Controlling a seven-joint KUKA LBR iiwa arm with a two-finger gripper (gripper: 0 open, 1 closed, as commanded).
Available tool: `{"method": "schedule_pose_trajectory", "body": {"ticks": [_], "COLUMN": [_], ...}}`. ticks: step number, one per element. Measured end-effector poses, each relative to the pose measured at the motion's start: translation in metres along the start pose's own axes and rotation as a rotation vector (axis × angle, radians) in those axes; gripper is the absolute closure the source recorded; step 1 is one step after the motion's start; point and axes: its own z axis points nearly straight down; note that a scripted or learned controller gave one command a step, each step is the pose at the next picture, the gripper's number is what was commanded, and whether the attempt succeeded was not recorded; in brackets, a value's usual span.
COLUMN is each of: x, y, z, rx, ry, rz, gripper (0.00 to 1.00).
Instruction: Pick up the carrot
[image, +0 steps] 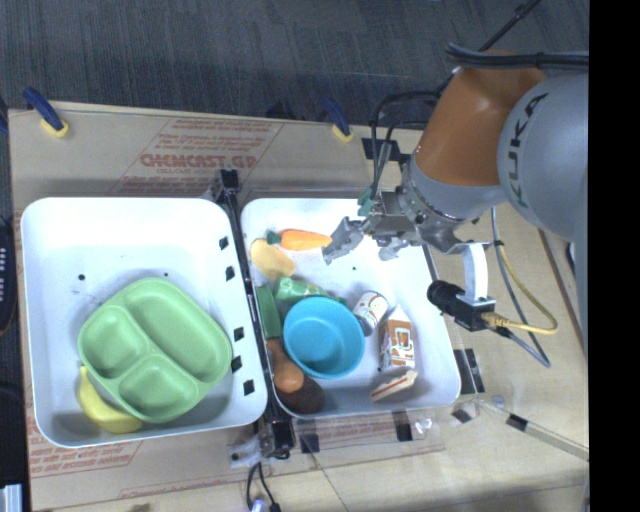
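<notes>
Fingers of the gripper (345, 240) spread, pinching nothing, just right of carrot (303, 239); closing here risks missing it.

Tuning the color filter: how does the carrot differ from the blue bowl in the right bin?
The carrot is orange, slim and lying flat by the bin's far wall; the blue bowl is round, far bigger, upright and open, mid-bin. The carrot lies nearer the claw. Both sit in the right bin.

Even, fairly bright overhead light. The white bins (60, 225) glare slightly, with soft shadows under their contents. Focus is slightly soft throughout.
</notes>
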Motion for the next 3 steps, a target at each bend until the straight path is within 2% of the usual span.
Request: {"method": "schedule_pose_trajectory", "body": {"ticks": [1, 2, 3], "x": [0.002, -0.011, -0.009], "y": [0.066, 0.106, 0.101], "z": [0.054, 0.169, 0.167], "rx": [0.005, -0.019, 0.008], "ry": [-0.004, -0.009, -0.005], "rz": [0.040, 0.025, 0.016], "gripper": [0.00, 0.00, 1.00]}}
